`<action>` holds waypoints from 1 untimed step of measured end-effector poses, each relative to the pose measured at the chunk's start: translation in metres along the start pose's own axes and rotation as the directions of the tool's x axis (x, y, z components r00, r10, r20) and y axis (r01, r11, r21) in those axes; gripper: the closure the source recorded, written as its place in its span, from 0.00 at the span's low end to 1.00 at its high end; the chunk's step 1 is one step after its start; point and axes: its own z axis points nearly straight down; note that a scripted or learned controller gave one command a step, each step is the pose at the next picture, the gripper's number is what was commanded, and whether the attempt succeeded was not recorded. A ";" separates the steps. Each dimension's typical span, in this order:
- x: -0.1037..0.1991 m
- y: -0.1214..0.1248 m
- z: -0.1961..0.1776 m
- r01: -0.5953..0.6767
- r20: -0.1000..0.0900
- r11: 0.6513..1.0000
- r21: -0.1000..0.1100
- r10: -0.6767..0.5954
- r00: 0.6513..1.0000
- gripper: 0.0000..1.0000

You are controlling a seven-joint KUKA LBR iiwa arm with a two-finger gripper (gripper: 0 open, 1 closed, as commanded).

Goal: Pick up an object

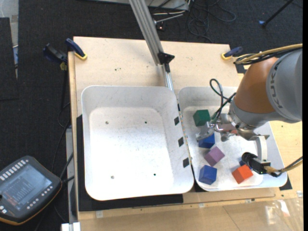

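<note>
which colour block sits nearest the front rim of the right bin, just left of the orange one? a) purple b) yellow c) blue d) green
c: a blue block lies low in the right bin, left of the orange block, while the purple block and the green block lie further back.

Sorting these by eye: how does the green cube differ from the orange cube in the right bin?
The green cube sits at the far side of the right white bin, by the grey arm's wrist; the orange cube lies at the near edge. Green shows a darker, shaded face; orange looks bright. Both are small blocks, similar in size, resting on the bin floor.
</note>
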 end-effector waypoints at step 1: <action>0.000 0.000 0.032 -0.001 0.001 1.000 -0.004 0.001 1.000 0.00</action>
